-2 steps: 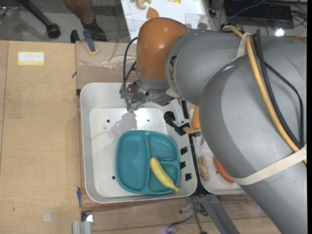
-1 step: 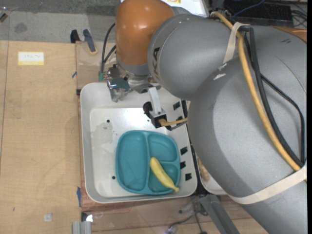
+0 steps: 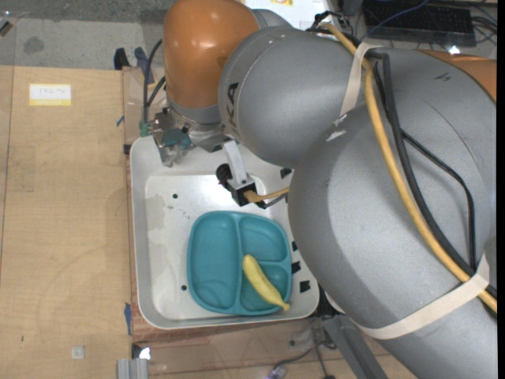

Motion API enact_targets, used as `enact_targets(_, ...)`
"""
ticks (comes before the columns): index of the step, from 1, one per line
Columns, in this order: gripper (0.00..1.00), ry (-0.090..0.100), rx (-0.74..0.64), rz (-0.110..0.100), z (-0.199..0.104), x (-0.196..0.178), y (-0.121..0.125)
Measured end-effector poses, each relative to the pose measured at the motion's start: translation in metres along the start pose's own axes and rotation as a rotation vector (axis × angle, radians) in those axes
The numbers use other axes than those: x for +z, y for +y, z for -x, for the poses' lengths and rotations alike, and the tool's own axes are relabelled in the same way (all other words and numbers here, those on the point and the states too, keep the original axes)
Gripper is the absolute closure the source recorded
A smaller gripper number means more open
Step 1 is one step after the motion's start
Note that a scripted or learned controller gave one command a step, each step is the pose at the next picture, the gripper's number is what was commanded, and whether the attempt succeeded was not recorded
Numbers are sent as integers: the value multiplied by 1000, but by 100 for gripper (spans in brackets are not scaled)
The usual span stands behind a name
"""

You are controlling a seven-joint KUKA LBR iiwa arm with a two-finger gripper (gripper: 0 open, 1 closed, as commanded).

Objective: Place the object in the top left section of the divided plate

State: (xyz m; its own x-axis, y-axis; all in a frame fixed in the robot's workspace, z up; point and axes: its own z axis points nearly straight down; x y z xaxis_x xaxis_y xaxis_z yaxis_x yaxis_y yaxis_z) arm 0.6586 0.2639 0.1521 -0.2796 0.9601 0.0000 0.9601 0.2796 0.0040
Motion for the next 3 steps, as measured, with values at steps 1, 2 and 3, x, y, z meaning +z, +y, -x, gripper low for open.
enact_targets(1,100,0,87,1,4,-276,-1)
enact_targets(2,100,1,-303,-3,6,-90,-31)
enact_targets(3,100,-1,-570,3,7,-288,-21)
